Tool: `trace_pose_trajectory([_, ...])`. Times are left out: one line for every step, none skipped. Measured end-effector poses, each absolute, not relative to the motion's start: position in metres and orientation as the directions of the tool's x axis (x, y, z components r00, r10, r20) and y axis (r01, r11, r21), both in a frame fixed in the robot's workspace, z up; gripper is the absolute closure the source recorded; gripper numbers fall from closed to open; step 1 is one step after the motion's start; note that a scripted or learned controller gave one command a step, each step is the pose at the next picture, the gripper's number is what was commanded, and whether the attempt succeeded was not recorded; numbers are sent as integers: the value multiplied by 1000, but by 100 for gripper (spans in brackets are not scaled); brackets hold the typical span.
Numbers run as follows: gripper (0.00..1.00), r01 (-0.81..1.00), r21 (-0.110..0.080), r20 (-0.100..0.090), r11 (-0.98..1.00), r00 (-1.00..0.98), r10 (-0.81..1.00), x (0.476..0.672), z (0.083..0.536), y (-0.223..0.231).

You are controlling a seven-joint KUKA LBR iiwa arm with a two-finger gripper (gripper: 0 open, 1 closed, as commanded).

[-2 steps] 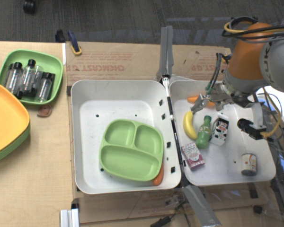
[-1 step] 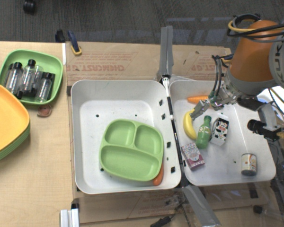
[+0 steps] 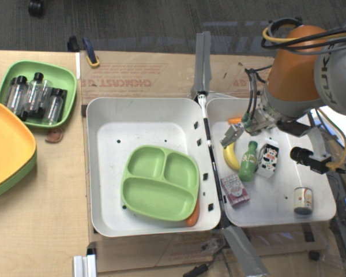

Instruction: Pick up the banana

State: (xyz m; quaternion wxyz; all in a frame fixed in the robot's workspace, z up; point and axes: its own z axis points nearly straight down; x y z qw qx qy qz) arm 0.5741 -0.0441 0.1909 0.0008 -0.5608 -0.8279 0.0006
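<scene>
The plate (image 3: 160, 183) is set in the left bin (image 3: 98, 154), while the banana (image 3: 231, 157), bottle (image 3: 248, 161) and can (image 3: 303, 201) are found in the right bin (image 3: 323, 212).

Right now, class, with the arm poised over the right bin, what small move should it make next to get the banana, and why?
Probably lower the tool slightly down and left onto the banana. The tool sits above the banana's upper end with nothing between its fingers, and the green bottle crowds the banana's right side.

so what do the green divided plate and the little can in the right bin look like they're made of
Green three-compartment plate: likely moulded plastic, with a smooth, even matte colour. Small cylindrical can: probably metal, judging by its greyish end, with a printed label; too small to be sure.
</scene>
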Motion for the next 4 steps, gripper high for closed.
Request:
trace_pose_trajectory([0, 989, -3, 0, 151, -151, 989, 547, 191, -62])
trace_pose_trajectory([0, 994, -2, -1, 108, -108, 994, 583, 190, -68])
trace_pose_trajectory([0, 909, -2, 0, 417, -417, 909, 586, 191, -57])
trace_pose_trajectory([0, 981, -3, 0, 193, -193, 981, 537, 195, -65])
